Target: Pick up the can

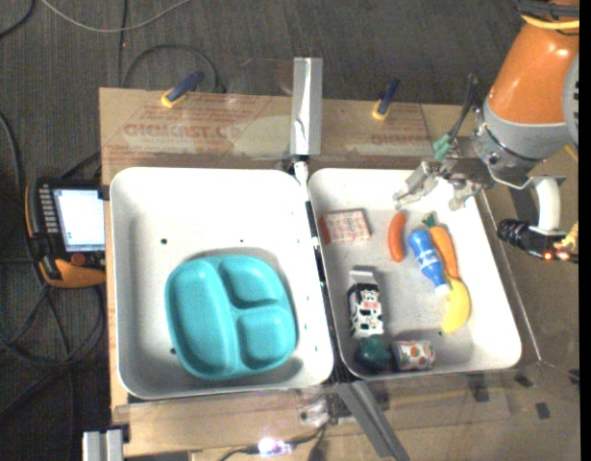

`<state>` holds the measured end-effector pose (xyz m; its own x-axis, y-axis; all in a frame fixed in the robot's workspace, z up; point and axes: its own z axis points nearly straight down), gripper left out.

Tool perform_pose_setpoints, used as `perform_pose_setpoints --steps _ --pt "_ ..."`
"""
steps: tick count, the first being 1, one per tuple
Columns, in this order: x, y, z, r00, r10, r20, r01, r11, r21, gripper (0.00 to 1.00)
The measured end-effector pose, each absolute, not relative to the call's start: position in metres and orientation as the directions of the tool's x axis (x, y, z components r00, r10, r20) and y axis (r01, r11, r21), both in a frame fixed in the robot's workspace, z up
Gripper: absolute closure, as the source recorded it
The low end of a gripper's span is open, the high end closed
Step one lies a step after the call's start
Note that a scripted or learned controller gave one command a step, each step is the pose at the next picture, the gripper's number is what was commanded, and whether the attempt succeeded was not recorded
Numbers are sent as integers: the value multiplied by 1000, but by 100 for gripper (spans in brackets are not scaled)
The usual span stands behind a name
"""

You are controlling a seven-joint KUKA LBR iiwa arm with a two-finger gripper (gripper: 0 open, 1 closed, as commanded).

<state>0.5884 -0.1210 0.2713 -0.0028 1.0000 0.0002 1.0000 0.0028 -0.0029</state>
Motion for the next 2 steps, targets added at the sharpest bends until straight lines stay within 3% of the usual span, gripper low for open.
perform_pose_setpoints --steps 1,2 --pt "537 -116 124 -71 998 2 998 71 -4 0" --pt "537 -116 131 -71 997 3 997 71 -5 100"
